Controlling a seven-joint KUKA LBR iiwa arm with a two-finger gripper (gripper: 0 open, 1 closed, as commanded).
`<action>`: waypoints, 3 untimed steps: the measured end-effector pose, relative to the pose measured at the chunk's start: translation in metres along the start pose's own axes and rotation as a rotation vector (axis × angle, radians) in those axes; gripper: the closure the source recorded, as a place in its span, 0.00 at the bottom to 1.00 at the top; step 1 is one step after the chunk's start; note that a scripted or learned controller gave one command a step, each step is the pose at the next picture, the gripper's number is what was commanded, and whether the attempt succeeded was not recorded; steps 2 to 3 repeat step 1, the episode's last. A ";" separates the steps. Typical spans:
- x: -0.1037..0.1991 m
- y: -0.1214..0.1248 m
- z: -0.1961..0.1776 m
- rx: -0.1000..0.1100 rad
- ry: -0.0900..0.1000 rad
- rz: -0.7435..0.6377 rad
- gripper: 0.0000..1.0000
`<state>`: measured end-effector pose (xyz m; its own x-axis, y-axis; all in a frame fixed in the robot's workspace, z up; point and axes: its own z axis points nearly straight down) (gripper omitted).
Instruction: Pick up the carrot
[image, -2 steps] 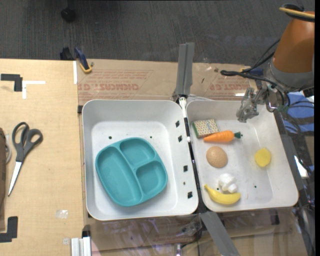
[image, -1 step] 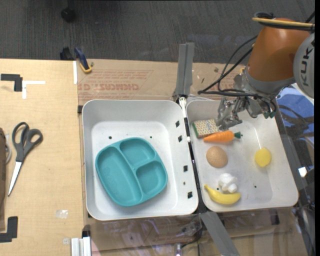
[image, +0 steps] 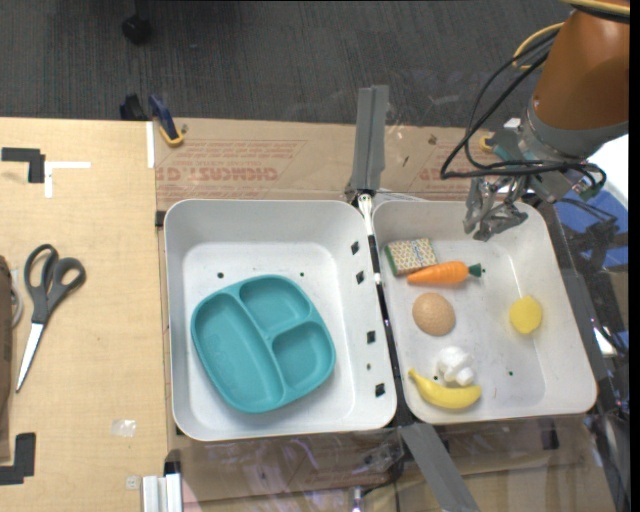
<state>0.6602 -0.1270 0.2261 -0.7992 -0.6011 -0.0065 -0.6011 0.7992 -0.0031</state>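
carrot was orange, green tip | tray teal | banana and lemon yellow | egg tan | bins white | sponge speckled beige-green

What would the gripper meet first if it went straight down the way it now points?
Probably the bare floor of the right bin near its far wall, beside the carrot, since the gripper hangs right of it; depth is unclear.

The carrot is lying in the right bin beside a sponge, above an egg, while the gripper is hovering near the far rim (apart from the carrot).
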 end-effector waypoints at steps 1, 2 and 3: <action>0.013 0.057 0.034 -0.003 0.003 -0.118 1.00; 0.013 0.057 0.034 -0.003 0.003 -0.118 1.00; 0.013 0.057 0.034 -0.003 0.003 -0.118 1.00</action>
